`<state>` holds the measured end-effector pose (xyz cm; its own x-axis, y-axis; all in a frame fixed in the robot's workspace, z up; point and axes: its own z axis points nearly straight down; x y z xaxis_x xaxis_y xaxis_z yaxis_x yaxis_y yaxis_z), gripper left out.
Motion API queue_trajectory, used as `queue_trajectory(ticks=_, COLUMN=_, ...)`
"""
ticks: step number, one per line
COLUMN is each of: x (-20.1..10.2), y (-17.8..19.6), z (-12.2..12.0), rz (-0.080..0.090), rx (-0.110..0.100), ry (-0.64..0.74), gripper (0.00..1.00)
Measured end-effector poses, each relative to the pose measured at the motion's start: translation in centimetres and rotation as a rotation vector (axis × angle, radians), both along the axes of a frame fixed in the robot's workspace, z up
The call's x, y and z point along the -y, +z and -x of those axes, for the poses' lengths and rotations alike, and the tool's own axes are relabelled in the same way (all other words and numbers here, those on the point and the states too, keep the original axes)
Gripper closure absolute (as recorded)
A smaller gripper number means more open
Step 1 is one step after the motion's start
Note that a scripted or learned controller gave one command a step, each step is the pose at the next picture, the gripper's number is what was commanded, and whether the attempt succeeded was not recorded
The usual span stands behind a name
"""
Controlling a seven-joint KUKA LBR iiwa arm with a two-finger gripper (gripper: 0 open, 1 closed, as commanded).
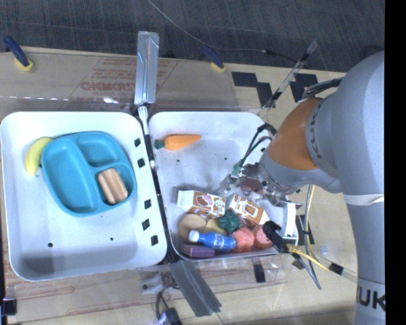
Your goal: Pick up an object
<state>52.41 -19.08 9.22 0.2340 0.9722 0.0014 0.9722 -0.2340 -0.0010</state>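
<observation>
on my screen the arm point(345, 134) comes in from the right and bends down over the right bin point(210, 124), its orange band sitting above the wrist. the claw point(247, 181) hangs low over the near part of that bin, right above the pile of things heaped there. i cannot tell whether it is released or clenched, because the wrist and cables cover it from this angle, and i see nothing clearly gripped in it.

the pile lies along the near wall of the right bin. i can make out a printed snack packet point(201, 202) on its left, a second packet point(249, 210) just beside the claw, a dark green piece point(229, 220) between them, a pale round thing point(191, 223) at the left end, a small bottle with a blue body point(213, 241) lying flat, a purple thing point(197, 252) under it against the wall, and some reddish pieces point(247, 239) to the right. they are crowded and touching each other.

a carrot point(179, 141) lies alone at the far left of the same bin, well apart from the pile.

in the left bin point(74, 249) a blue divided plate point(84, 171) holds a small bread roll point(112, 185) in its right compartment, and a banana point(32, 156) lies against the plate's left edge.

both bins sit side by side on the table point(47, 70).
</observation>
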Motion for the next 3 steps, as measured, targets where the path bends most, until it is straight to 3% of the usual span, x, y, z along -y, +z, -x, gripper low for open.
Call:
queue_trajectory(ticks=1, x=-8.3, y=-0.1, z=2.3, rz=-0.002, rx=-0.001, ry=0.301, gripper=0.00)
queue_trajectory(ticks=2, x=-5.8, y=0.1, z=4.3, rz=0.003, rx=0.012, ry=0.404, gripper=0.00)
queue_trajectory(ticks=3, x=-0.7, y=0.2, z=4.3, rz=0.008, rx=0.013, ry=0.681, gripper=0.00)
